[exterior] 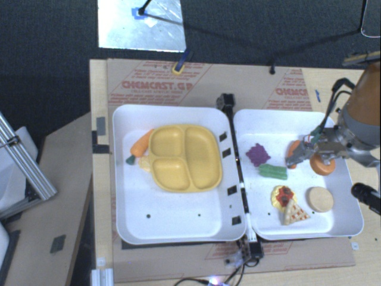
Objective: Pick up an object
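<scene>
Left bin: we see a shallow white plastic bin (128,213) holding a yellow three-compartment plastic plate (178,158). An orange toy carrot with a green tip (139,145) lies just beside the plate's left edge, partly tucked under its rim.

Right bin: a second shallow white plastic bin (351,222) holds, from left to right, a purple bunch of toy grapes (257,154), a green toy pickle-like piece (272,171), a yellow toy pizza slice with red topping (287,204), a round tan toy cookie or bun (320,199) and an orange round toy (323,165).

Gripper: the metal two-finger gripper (302,152) sits low over the right bin, between the grapes and the orange round toy. We cannot tell whether it is open or closed, or whether anything is caught in it.

Progress: we judge the pick unfinished. Every toy looks to be resting on a bin floor. What remains is a secure grasp and a lift clear of the bin.

Hard to make out: a small orange patch at the gripper's left tip may be a toy or part of the tool. The orange round toy is partly covered by the wrist, and the arm (364,109) is cut off at the right.
</scene>
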Available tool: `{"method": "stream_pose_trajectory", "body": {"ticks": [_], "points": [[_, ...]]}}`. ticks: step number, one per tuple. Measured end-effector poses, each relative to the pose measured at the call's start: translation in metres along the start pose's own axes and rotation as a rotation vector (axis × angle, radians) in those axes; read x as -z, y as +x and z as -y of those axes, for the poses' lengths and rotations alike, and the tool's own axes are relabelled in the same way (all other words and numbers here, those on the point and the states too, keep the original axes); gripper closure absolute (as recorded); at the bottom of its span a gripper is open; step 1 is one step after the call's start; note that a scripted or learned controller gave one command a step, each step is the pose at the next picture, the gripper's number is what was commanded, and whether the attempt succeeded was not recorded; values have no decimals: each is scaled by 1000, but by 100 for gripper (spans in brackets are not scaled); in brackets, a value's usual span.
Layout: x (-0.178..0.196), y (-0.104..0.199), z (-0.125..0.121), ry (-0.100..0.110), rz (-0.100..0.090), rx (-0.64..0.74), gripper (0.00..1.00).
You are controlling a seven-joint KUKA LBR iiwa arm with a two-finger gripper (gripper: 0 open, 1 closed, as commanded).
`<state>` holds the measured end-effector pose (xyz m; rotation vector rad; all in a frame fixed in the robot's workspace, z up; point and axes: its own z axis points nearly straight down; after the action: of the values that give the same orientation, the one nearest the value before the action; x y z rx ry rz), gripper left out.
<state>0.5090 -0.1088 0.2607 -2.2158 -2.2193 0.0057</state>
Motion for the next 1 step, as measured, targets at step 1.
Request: {"method": "stream_pose_trajectory", "body": {"ticks": [1], "points": [[4, 0, -2, -8, 1, 1, 0]]}}
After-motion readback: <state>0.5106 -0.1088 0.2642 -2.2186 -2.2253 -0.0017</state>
